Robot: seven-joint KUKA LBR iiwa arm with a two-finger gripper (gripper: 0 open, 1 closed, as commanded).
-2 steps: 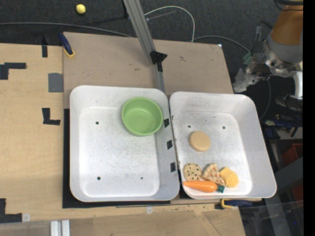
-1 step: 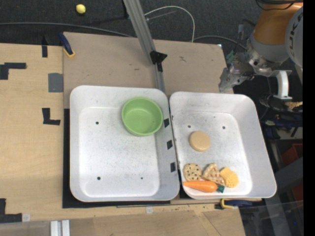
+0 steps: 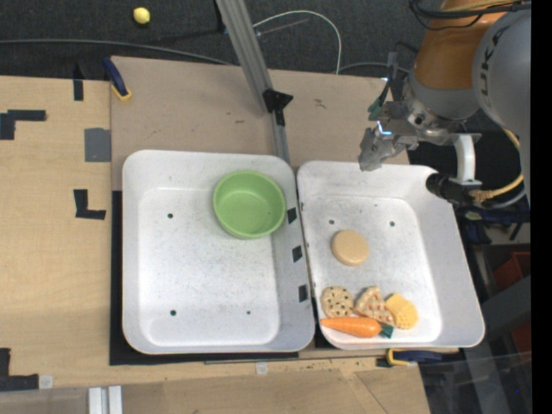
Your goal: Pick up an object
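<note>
Standing at the bench, I noted the claw (image 3: 373,155) hanging over the far rim of the right bin (image 3: 448,257), with nothing seen between its tips; whether it was released or clenched I could not tell from this angle. No object was in its grasp. Candidates all lay nearer the camera than the claw: the round tan biscuit (image 3: 350,248) sat alone on bare bin floor, just left of the claw's line and well apart from its neighbours. Farther toward the near rim, a tight cluster was packed together: a dotted cookie (image 3: 335,301), a pretzel-like piece (image 3: 371,302), a yellow corn piece (image 3: 402,311) and an orange carrot (image 3: 352,326), touching or nearly so. Judgement: the biscuit was the sensible target, since it offered free space on all sides; a descent centred over it, with tips straddling its edge, would likely serve best, though it looked flat and could slip out. The cluster risked a pinch on two items at once. Well to the claw's left, the left bin (image 3: 155,257) held a green bowl (image 3: 249,203). Surface: both bins white and speckled, resting on a pale wooden bench (image 3: 52,257) with black tape marks. Beyond the bench, a small yellow ball (image 3: 141,15) lay on dark floor, and a grey pole (image 3: 246,41) slanted upward.
</note>
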